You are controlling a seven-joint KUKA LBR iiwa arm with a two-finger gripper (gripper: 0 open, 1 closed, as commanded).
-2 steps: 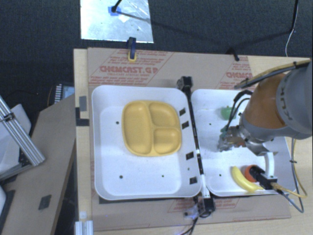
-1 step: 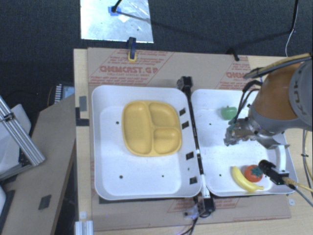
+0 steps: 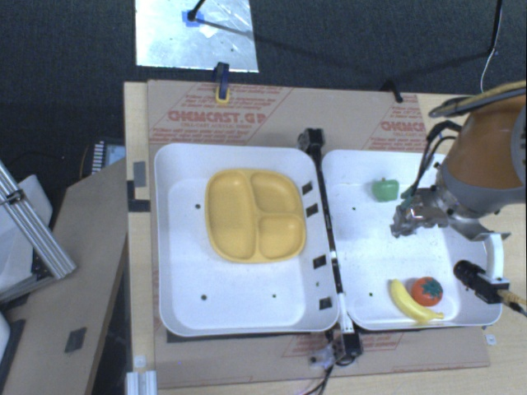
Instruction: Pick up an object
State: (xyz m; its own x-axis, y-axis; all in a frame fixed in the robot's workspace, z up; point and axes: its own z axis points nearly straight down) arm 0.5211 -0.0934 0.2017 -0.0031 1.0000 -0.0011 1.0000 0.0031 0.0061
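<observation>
At the far left of the frame an aluminium rail (image 3: 33, 229) is seen lying at a slant beside the bench (image 3: 136, 245). A brown board (image 3: 272, 109) is laid under both bins, and red print reading "CHEMCAST" is made out along its upper strip; the rest of the lettering is too small to be read. Above it, at the upper left, a shiny metal sheet (image 3: 196, 23) with a scrap of blue tape is set on the dark floor, and a yellow clamp (image 3: 222, 85) is fixed at the board's upper edge.

The left bin (image 3: 177, 295) is occupied by a yellow divided plate (image 3: 254, 215), placed near its centre; bare white floor is left all round the plate, widest along the lower and left walls. A black divider with clips (image 3: 323, 220) is run between the two bins.

In the right bin (image 3: 362, 303) a green object (image 3: 384, 189) is seen near the upper wall, and a banana (image 3: 412, 303) is laid at the lower wall, touching a red tomato-like object (image 3: 426, 290) on its right. The middle of this bin is left open.

The gripper (image 3: 405, 220) is held over the right bin, just below and to the right of the green object, apart from it. Nothing is seen between its tips, and whether the claw is spread or closed cannot be told. The grey arm with its orange band (image 3: 486, 151) is entered from the right edge.
</observation>
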